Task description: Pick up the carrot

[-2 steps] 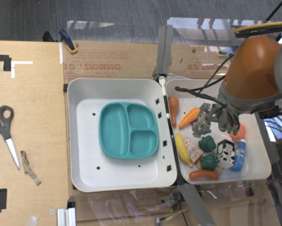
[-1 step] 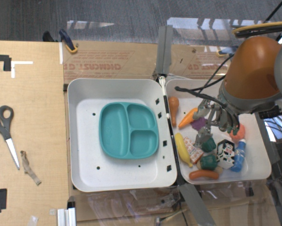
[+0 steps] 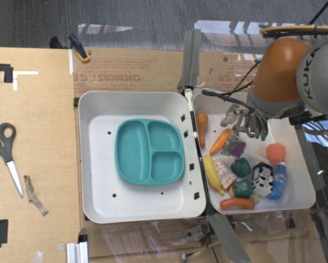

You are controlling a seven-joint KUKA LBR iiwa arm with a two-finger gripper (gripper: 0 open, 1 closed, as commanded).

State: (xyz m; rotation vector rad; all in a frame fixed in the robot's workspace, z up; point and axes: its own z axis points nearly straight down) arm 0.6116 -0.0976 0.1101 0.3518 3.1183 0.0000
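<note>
Smooth tapered carrot (image 3: 221,140) lying tilted near the left wall of the right bin (image 3: 301,201), tip just under the metal gripper (image 3: 244,126), whose state cannot be told from this slant. Around it glossy plastic toys: yellow banana (image 3: 211,172), red sausage (image 3: 237,203), green pepper (image 3: 241,167), orange ball (image 3: 275,152), blue bottle (image 3: 278,181). Left bin (image 3: 92,163) holding a teal three-part plate (image 3: 150,152); pale wood bench (image 3: 29,147) with grey-handled scissors (image 3: 5,153), cardboard (image 3: 131,73) and grey carpet (image 3: 125,4) beyond.
</note>
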